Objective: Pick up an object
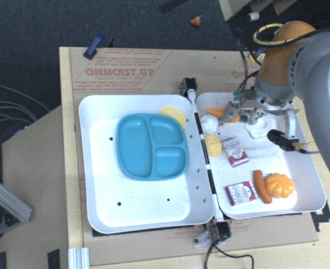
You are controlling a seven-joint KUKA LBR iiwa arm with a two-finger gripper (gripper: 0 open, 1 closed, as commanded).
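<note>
Two bins sit side by side; the left bin (97,167) holds a blue tray (151,145); the gripper (239,112) hangs low in the right bin (311,189) by a carrot (214,112), with cartons (235,151), sausage (261,186) and pumpkin (279,185) nearer the front.

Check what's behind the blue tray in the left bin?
A yellow item pokes out past the blue tray's far right corner. Its lower part is covered by the tray, so I can't identify it.
</note>
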